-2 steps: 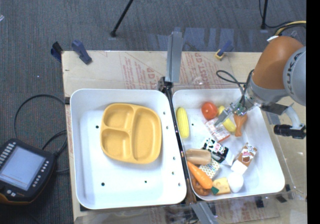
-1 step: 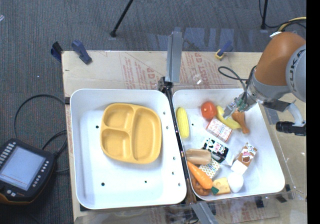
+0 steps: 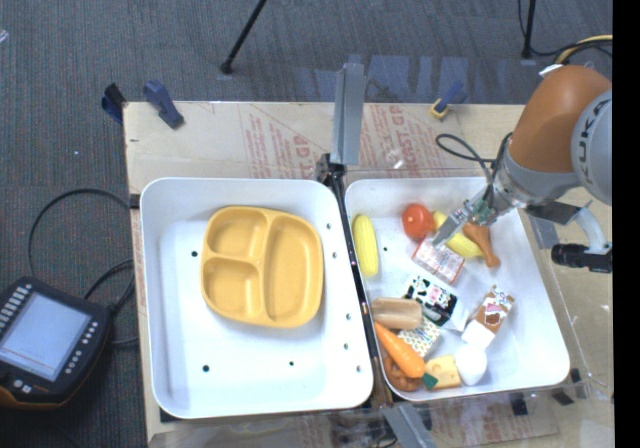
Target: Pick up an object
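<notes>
The arm reaches in from the right, and its claw (image 3: 458, 221) hangs low over the upper part of the right bin (image 3: 555, 336). Whether the claw is open or closed cannot be told from this angle, and nothing can be seen gripped in it.

The right bin holds a crowd of toy food. A red tomato (image 3: 417, 221) lies just left of the claw, and a yellow banana (image 3: 366, 244) rests near the bin's left wall. Under the claw sit a pink patterned packet (image 3: 438, 260), a small yellow piece (image 3: 464, 245) and an orange piece (image 3: 482, 242) close together. Lower down are a black-and-white carton (image 3: 431, 299), a bread roll (image 3: 397, 313), a carrot (image 3: 401, 351), a cheese wedge (image 3: 441, 371), a white egg (image 3: 471, 364) and a small brown carton (image 3: 492, 310).

The left bin (image 3: 170, 356) holds a yellow divided plate (image 3: 264, 266), lying flat near its middle. Both bins sit side by side on the table (image 3: 230, 136).
</notes>
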Motion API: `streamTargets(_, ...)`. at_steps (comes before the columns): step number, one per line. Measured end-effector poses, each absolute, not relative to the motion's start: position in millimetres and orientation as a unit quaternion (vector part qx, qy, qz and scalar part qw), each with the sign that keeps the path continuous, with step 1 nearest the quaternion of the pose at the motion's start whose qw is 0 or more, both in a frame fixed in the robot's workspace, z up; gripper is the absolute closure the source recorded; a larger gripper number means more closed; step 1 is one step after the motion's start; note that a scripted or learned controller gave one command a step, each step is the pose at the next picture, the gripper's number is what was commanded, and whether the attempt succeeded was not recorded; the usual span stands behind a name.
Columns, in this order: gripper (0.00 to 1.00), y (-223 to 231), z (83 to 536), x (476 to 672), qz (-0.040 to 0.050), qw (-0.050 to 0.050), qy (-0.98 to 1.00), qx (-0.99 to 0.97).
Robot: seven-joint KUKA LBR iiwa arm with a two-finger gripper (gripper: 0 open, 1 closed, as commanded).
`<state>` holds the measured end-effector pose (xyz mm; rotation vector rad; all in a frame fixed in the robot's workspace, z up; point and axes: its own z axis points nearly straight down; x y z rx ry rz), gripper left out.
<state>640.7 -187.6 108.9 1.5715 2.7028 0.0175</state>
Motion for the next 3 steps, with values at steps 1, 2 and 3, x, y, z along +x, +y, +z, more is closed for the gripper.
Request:
streamTargets(1,1.0,-188.4,120.8,642.0,0.0068,0.01,0.864,0.504)
streamTargets(2,0.0,-188.3,120.3,641.8,0.0067,0.009,0.864,0.504)
streamTargets(3,0.0,-191.2,99.3,652.0,0.0055,0.008,0.867,0.498)
